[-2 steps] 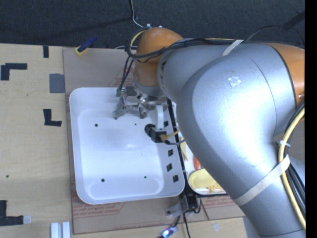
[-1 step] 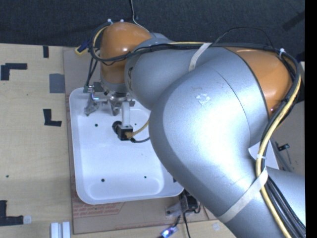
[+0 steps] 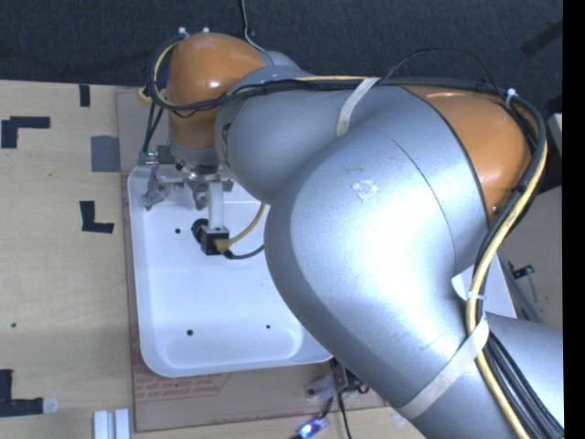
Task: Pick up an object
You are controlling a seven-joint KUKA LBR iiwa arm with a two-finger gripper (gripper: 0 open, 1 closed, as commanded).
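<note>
- Wooden counter bears a white bin; the pincer hangs over its far-left corner, and I cannot tell how wide it is.
- Risk: it clips the bin wall or closes on nothing.

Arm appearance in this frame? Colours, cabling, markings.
Rounded matte grey arm with glossy orange bands at two joints. Black and yellow cables run along the outside, tied down by white straps. Small silver metal end effector at the tip.
</note>
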